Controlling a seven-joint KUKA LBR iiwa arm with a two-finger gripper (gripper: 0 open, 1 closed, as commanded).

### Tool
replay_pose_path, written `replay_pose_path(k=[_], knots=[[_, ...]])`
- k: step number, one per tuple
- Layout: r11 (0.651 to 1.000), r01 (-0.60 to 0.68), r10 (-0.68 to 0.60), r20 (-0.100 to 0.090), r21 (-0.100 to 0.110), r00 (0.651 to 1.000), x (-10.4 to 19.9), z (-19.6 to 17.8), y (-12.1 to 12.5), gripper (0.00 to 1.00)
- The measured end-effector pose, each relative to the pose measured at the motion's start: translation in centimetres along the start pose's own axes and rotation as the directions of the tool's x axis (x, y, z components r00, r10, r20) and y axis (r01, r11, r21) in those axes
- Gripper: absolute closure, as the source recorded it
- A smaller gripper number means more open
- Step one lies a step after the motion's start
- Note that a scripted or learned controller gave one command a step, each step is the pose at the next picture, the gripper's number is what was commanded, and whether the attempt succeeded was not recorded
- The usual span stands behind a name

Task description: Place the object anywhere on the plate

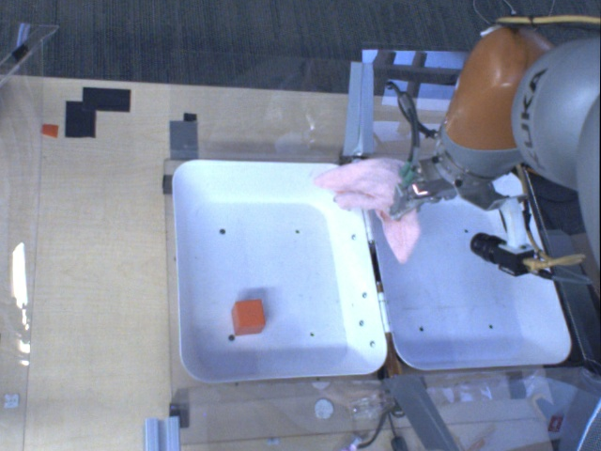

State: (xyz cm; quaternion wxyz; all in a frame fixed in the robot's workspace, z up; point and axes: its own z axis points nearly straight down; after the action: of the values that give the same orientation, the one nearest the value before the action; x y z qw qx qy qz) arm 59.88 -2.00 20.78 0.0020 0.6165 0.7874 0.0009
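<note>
Cloth (368, 186) long axis across bins' shared edge

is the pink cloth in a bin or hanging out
Partly out: the crumpled pink cloth drapes over the divide between the left white bin and right white bin.

A pale wooden bench (94, 280) is being bordered along its far edge by dark grey carpeted floor (235, 17). Black markers (94, 109) and a small orange square (50, 131) are being shown near its far left corner. Light is being reflected along its left edge.
</note>
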Motion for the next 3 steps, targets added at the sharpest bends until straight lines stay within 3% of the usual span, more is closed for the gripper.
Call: replay_pose_path(k=[1,2,3], knots=[[1.0,0.007,-0.007,0.0,-0.002,1.0,0.0,-1.5,0.3,1.0],[0.917,0.399,-0.399,-0.003,0.001,0.917,4.4,-0.6,-0.9,1.0],[0.687,0.726,-0.726,0.0,-0.003,0.687,9.2,-1.9,-2.3,1.0]])
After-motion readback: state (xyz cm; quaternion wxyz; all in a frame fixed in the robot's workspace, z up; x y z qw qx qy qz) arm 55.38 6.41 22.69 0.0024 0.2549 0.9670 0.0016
